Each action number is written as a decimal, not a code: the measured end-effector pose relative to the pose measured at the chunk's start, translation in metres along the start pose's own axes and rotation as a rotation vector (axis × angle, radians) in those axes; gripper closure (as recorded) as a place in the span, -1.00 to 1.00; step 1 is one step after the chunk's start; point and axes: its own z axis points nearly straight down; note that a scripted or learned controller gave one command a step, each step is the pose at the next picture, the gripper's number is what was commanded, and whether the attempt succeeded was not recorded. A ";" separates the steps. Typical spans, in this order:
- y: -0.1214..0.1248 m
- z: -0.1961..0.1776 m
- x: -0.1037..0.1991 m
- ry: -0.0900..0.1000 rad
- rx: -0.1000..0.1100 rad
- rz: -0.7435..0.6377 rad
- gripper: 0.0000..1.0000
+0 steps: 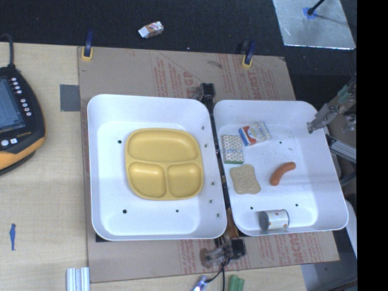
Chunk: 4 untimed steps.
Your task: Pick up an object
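On the counter (pixel 48 223), two white bins side by side on a cardboard sheet (pixel 182 71). Left bin (pixel 106 162): one yellow three-compartment plate (pixel 163 162) at its centre. Right bin (pixel 321 187): a small blue, red and white packet (pixel 254 133) toward the upper middle; a patterned cracker-like piece (pixel 232 148) at its left edge; a tan bread slice (pixel 245 179) just below that; an orange sausage (pixel 282 173) toward centre right, apart from the rest; a small can (pixel 274 219) on its side at the bottom wall. Gripper (pixel 319 121) at the frame's right, over the right bin's upper right rim, grasping nothing; whether it is parted or closed cannot be told. Far left: a black and orange pendant (pixel 15 126).
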 end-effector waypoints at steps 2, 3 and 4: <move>-0.026 0.194 0.046 0.001 0.003 -0.003 -1.00; -0.025 0.183 0.044 -0.002 0.003 -0.007 1.00; -0.025 0.092 0.149 0.001 0.000 -0.003 1.00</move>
